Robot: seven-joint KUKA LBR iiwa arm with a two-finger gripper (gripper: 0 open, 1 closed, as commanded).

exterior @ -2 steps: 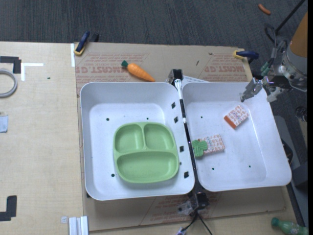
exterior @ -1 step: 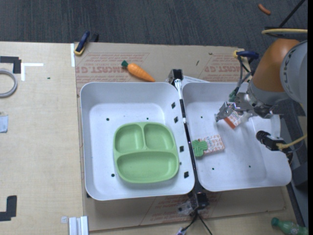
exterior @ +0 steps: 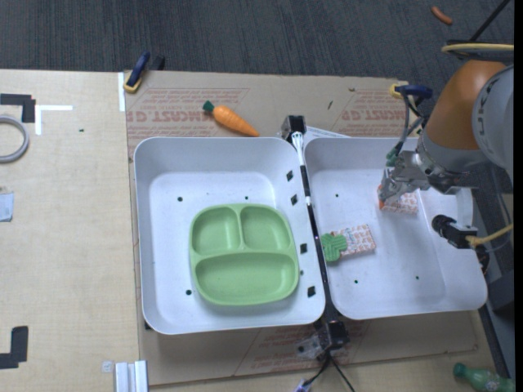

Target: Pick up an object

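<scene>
Resting flat: rectangular printed packet (exterior: 350, 242)

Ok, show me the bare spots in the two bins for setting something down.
Left bin: bare floor along its far wall, beyond the green divided plate, which fills the middle and near part. Right bin: bare near-right floor, past the small printed box by the divider. Its far-right corner is crowded by the tool over a packet.
</scene>
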